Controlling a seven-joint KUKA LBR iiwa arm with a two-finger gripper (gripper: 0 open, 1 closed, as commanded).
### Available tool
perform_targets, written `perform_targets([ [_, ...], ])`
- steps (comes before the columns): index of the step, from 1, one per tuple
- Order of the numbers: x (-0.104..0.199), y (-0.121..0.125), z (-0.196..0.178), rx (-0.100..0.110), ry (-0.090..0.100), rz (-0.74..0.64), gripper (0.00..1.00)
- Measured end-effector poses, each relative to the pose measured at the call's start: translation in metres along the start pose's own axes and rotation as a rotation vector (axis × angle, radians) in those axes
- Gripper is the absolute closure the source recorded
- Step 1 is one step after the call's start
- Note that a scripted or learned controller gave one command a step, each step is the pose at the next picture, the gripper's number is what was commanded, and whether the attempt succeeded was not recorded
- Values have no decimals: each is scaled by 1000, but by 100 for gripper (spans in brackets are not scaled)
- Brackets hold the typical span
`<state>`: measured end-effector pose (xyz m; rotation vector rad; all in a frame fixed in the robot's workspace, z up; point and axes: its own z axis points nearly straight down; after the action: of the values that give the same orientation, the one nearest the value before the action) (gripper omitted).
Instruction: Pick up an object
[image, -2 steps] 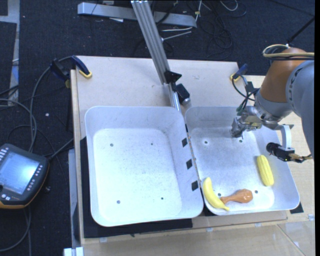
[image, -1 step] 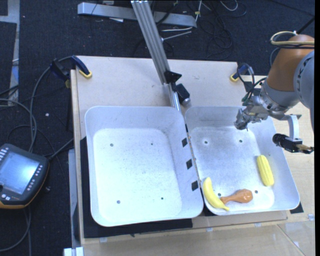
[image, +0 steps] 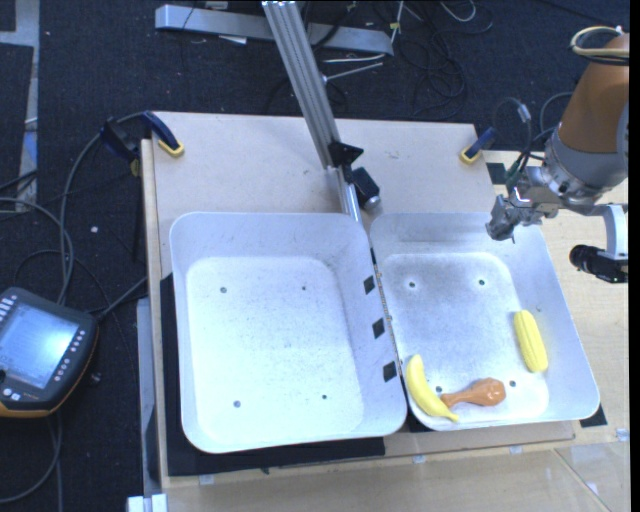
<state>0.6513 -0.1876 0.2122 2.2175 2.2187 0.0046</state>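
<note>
Three objects lie in the right bin (image: 440, 280). A yellow banana (image: 425, 390) rests against its front left corner. Right beside it lies a tan drumstick-shaped toy (image: 477, 394). A yellow corn cob (image: 530, 340) sits near the bin's right wall. My gripper (image: 503, 222) hangs above the bin's far right rim, well away from all three objects, with nothing seen between its fingers.
The left bin (image: 270, 330) sits beside the right one, joined along a middle edge with black clips (image: 378, 326). A slanted metal camera pole (image: 315, 100) rises from the bench behind the bins. Yellow clamps (image: 170, 148) mark the bench's far corners. A teach pendant (image: 35, 350) lies at far left.
</note>
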Motion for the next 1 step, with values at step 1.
perform_targets([
  [1, 0, 0, -9, 5, 1, 0, 100],
])
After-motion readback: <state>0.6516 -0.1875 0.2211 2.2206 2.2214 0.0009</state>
